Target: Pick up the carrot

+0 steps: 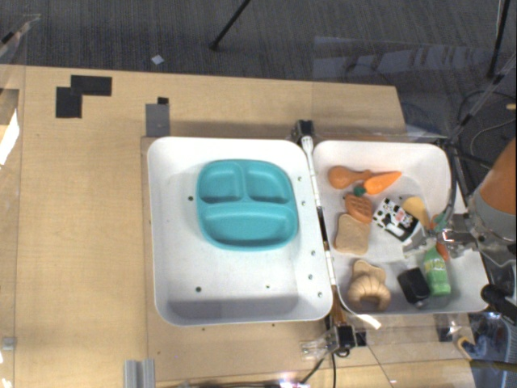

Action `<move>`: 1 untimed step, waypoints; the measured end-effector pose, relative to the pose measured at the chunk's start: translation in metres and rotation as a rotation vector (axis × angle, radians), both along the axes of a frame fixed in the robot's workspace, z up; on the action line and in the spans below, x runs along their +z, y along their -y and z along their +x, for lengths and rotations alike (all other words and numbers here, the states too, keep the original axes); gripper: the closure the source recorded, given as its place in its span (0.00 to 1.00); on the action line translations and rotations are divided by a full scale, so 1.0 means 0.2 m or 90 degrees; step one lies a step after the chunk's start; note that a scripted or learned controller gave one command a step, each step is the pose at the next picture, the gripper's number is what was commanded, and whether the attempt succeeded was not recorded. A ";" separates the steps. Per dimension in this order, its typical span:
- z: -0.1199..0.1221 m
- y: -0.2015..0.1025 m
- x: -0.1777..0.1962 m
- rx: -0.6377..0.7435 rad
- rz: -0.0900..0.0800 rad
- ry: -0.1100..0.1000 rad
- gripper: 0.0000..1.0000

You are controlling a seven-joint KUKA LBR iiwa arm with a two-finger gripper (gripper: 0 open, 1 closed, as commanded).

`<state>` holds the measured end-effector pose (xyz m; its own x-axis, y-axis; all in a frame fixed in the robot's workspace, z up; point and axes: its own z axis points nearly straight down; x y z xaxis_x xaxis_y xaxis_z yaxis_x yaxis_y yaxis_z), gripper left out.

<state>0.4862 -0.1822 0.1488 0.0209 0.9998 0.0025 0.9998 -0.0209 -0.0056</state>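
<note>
The carrot [382,183] is a short orange cone lying near the back of the right bin [432,153], its tip pointing right. It touches a tan drumstick-shaped piece [345,176] on its left. My gripper [440,236] is low over the right side of the same bin, to the right of and in front of the carrot, near a yellow piece [416,210] and a green bottle [437,276]. Nothing shows in the gripper's grasp. The grey arm with its orange band [499,180] comes in from the right edge.
The right bin also holds a brown pastry [359,208], a toast slice [351,235], a black-and-white item [393,217], a black block [414,286] and a beige roll [369,286]. A teal divided plate [246,203] lies in the left bin [174,241].
</note>
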 end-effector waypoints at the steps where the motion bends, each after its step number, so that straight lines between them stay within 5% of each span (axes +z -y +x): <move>1: 0.06 -0.12 -0.30 0.114 -0.003 0.013 0.00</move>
<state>0.4981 -0.1588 0.0890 -0.1580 0.9874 -0.0042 0.9873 0.1580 0.0137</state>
